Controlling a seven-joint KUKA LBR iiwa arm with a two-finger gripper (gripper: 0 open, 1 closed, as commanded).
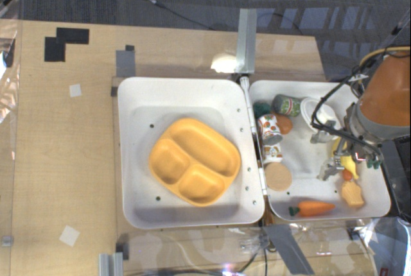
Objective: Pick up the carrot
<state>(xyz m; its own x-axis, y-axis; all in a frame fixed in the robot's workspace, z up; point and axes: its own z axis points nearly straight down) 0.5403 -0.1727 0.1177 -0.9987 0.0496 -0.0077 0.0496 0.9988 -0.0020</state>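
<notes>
**Gripper low over right bin, carrot loose at front wall**

Gripper (pixel 339 162) sits inside the right bin (pixel 384 203), toward its right side, metal fingers pointing down and left. Fingers look slightly parted, with a small yellow piece (pixel 347 163) right at them; cannot tell if it is gripped or just lying beside them. Grey arm with the orange band (pixel 387 96) comes in from the right edge, black cables looping off the wrist over the bin's back right corner.

Just beside the gripper, toward the front right corner: a tan wedge-shaped block (pixel 352 193), and a small orange bit above it, touching the yellow piece.

Carrot (pixel 313 208) lies flat along the front wall of the right bin, roughly mid-width, green top pointing left, orange tip pointing right. Apart from the gripper, nothing on top of it, not between the fingers.

Left part of the right bin: tan round disc (pixel 279 176) near the left wall, a printed can (pixel 271 129) on its side above it, a green can (pixel 288 105) near the back wall, a white cup (pixel 319 112) right of that.

Left bin (pixel 131 159): yellow divided plate (pixel 194 160) in the centre, three compartments, tilted diagonally.

Both bins sit side by side on the wooden bench (pixel 58 159); black tape marks near its back left corner.
</notes>
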